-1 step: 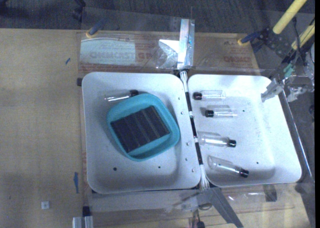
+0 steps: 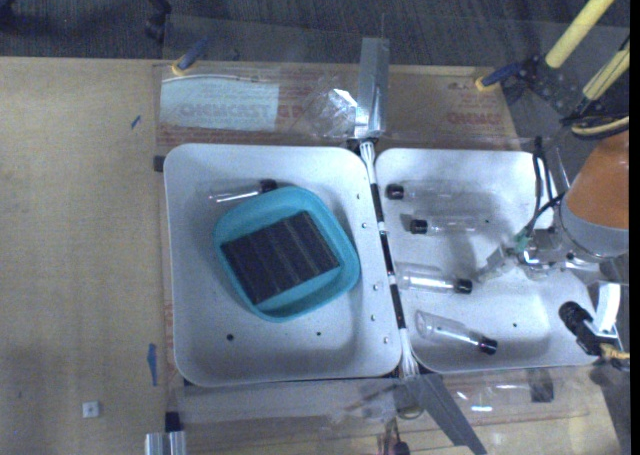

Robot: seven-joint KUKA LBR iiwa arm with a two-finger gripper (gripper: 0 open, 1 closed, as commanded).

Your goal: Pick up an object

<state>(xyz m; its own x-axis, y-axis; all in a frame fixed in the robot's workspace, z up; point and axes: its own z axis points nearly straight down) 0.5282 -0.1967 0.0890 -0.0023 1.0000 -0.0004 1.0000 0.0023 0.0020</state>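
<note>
- Clearly, four clear plastic tubes with black caps lie in the right bin (image 2: pixel 520 168); the third tube (image 2: pixel 433 284) sits nearest the claw (image 2: pixel 520 253), just to its left, apart.
- Whether the claw is spread or pressed together cannot be told.
- One more capped tube (image 2: pixel 240 192) and one teal, rounded-square container (image 2: pixel 287 253) with a dark ribbed inside rest in the left bin (image 2: pixel 190 273).
- Both bins are smooth white, on a tan bench (image 2: pixel 70 243).

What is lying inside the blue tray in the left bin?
Inside the blue tray lies a dark ribbed slab, covering most of its floor. Whatever is under the slab is hidden.
</note>
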